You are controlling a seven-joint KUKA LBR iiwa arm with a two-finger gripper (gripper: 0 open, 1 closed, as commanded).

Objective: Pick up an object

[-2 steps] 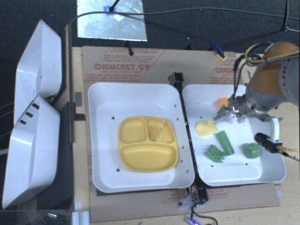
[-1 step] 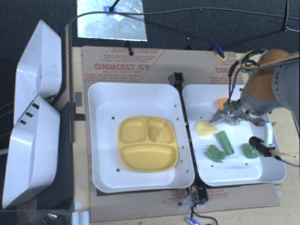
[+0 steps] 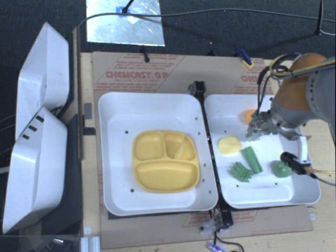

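Objects for picking lie in the right-hand shallow white bin (image 3: pixel 262 196): a pale yellow rounded lump (image 3: pixel 229 145), a green ridged bar (image 3: pixel 251 159), a green knobbly piece (image 3: pixel 241 171), a small green rounded toy (image 3: pixel 282 169) and a small orange object (image 3: pixel 249 116).

Taking the pale yellow lump as the landmark: it sits near the left wall of that bin, about halfway along it. The green ridged bar lies just beside it to the lower right, set at a slant. The knobbly green piece is below the lump, close to the bar's lower end. The small green rounded toy is well to the right of the lump, near the bin's right side, with a black part of the arm's tooling partly over it. The orange object is up and to the right of the lump, partly hidden by the arm.

The grey arm with its orange band (image 3: pixel 302 91) reaches in from the right, and its two-finger gripper (image 3: pixel 257 130) hangs low over the bin floor, just up and to the right of the lump, between it and the orange object. Whether the pincer is wide, narrow or closed on anything cannot be told; nothing is clearly seen in it.

Left of the lump, across the divide, the left-hand shallow white bin (image 3: pixel 121 114) holds a yellow plastic divided plate (image 3: pixel 165 161) with three compartments.
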